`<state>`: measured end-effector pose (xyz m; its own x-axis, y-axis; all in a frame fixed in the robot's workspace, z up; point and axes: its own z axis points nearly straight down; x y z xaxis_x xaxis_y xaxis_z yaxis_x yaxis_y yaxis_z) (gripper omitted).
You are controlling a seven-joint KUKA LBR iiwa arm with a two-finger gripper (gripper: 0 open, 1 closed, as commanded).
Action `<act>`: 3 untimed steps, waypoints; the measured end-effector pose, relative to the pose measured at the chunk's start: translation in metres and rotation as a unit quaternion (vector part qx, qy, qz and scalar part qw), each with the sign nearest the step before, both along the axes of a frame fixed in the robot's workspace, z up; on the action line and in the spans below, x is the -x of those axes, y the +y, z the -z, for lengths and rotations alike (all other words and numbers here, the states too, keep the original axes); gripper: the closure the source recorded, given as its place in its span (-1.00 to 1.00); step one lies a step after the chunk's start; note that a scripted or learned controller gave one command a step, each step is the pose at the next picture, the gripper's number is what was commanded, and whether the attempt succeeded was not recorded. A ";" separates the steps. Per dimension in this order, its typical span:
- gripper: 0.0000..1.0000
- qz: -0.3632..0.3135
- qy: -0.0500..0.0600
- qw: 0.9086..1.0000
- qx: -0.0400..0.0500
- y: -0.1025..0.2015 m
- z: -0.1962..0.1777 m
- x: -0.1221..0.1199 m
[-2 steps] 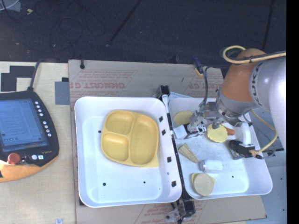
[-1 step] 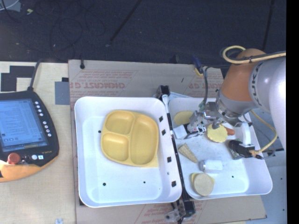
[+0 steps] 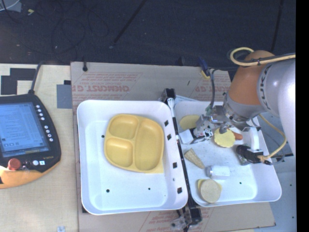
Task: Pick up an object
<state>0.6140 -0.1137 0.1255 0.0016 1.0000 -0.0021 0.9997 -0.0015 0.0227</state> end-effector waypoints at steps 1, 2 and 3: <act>-1.00 0.000 0.000 1.000 0.000 0.000 0.000 0.000; -1.00 0.001 0.013 1.000 -0.002 0.031 -0.004 0.067; -1.00 -0.002 0.009 1.000 0.001 0.023 0.035 0.006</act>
